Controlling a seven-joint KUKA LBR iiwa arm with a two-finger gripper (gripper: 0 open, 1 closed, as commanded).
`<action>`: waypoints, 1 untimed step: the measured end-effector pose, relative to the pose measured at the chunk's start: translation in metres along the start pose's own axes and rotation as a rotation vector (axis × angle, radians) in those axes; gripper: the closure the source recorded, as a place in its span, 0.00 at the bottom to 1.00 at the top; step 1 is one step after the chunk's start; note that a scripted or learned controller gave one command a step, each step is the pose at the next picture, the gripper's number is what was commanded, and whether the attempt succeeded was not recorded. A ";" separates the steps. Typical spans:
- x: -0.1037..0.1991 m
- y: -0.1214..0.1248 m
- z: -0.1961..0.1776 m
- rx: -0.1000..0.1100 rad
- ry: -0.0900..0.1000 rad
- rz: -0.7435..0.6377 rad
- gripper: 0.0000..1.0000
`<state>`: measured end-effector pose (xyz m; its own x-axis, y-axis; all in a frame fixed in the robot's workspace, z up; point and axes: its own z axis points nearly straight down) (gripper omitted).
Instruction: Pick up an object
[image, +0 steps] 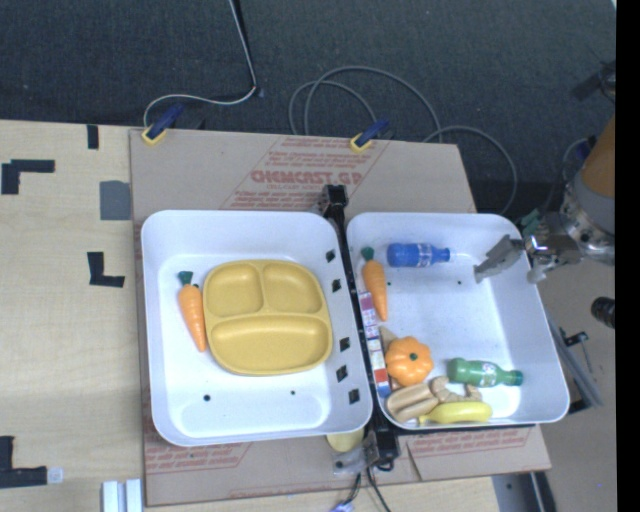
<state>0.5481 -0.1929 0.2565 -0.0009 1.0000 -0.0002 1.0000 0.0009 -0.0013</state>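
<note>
A: Starting from the front edge of the right bin (545, 345), which I'll use as the landmark: what lies in it?

B: Against its front wall sit a yellow banana (460, 411) and a hot dog bun (412, 398), touching each other. Just behind them are a green bottle (482, 374) lying on its side and an orange pumpkin (408, 360). Along its left wall lies a flat striped packet (374, 340), with a small carrot (373, 285) behind it, and at the back a blue bottle (416, 256) lies on its side.

A: And the gripper (510, 258)?

B: It hangs over the bin's back right corner, well apart from the front cluster, nearest the blue bottle. Its fingers (494, 264) carry nothing I can see; how wide they stand I cannot tell from this angle.

A: So how far along?

B: By my reading, nothing is picked. Every object rests on the bin floor. Choosing a target, descending, closing and lifting are all left.

A: Left of that bin?

B: The left bin (165, 385) holds a yellow divided plate (268, 316) and another carrot (192, 315) beside it.
</note>
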 end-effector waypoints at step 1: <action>0.070 0.014 0.122 0.010 0.005 -0.006 0.00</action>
<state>0.5615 -0.1229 0.1342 -0.0066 1.0000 0.0049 0.9999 0.0066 -0.0112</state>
